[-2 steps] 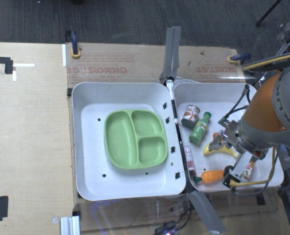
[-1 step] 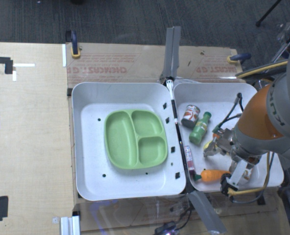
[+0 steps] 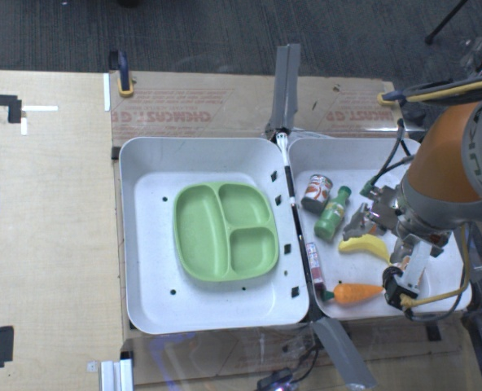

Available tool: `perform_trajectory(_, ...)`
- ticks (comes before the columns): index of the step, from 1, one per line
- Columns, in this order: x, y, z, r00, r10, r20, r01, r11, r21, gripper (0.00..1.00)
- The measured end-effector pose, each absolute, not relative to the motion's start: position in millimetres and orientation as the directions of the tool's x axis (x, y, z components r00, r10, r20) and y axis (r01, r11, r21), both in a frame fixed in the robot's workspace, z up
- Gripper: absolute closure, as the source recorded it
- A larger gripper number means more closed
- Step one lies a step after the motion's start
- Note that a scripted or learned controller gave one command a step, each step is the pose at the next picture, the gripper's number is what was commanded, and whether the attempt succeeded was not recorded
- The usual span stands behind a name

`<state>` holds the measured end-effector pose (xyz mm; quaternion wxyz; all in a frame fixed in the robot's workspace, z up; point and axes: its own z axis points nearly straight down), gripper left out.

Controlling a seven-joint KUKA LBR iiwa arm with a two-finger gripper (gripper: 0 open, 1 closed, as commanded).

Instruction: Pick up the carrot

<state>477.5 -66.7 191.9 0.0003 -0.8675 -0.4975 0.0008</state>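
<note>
Carrot [image 3: 357, 293] in right-hand white bin [image 3: 355, 157], pale wooden bench [image 3: 46, 218], dark carpet [image 3: 225, 15]

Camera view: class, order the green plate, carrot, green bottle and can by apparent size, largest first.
1. green plate, clearly largest.
2. carrot and green bottle: about alike, so unranked.
3. can, smallest.

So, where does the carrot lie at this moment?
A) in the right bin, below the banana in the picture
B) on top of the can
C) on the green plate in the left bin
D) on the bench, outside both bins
A: the carrot lies on the floor of the right bin, near its lower edge in the picture, just below the banana.
</note>
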Motion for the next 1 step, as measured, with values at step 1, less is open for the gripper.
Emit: perform_trajectory(1, 476.7, -96.2, 91.8, 0.549, 0.836, -0.001, 0.836, -0.549, -0.002, 0.0)
